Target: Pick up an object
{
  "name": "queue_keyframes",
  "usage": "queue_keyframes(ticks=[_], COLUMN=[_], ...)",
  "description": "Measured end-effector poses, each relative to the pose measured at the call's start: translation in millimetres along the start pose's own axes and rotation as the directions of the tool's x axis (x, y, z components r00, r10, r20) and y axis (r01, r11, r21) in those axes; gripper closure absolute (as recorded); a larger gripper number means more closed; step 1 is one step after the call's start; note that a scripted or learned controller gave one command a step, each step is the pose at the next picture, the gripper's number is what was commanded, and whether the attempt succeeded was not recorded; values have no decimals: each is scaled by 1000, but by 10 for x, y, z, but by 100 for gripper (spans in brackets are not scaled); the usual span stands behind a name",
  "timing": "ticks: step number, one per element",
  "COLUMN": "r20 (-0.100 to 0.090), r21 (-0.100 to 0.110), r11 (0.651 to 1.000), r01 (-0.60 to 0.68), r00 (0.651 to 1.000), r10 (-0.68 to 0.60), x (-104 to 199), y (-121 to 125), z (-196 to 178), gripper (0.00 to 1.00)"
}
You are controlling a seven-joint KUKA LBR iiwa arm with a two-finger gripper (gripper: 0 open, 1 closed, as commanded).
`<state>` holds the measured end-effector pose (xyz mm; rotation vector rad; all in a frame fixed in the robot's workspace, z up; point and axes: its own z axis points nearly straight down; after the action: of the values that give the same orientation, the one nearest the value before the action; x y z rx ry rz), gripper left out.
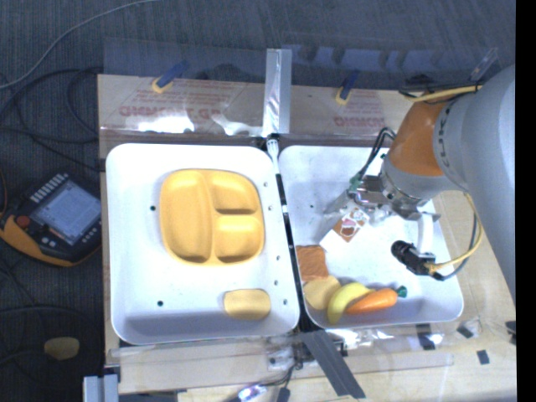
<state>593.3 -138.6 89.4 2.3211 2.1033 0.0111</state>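
Note:
In the right bin, the arm's gripper hangs low near the middle, reaching in from the right. Just below and left of it lies a small white packet with red and brown print, close to or touching the gripper tip. Along that bin's front edge sit a brown toast slice, a pale yellow round piece, a yellow-green banana-like fruit and an orange carrot.
The left bin holds a yellow divided plate and a yellow block near its front. A black cable connector hangs from the arm over the right bin. A metal divider stands between the bins at the back.

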Motion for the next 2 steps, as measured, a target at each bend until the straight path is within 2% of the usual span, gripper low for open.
queue_keyframes(ticks=[1, 2], r20=[-1, -1], r21=[-2, 12], r11=[1000, 990], r01=[1, 139], r00=[1000, 990], r10=[-1, -139], x=[6, 516], y=[11, 237], z=[-99, -1311], gripper=[100, 100])
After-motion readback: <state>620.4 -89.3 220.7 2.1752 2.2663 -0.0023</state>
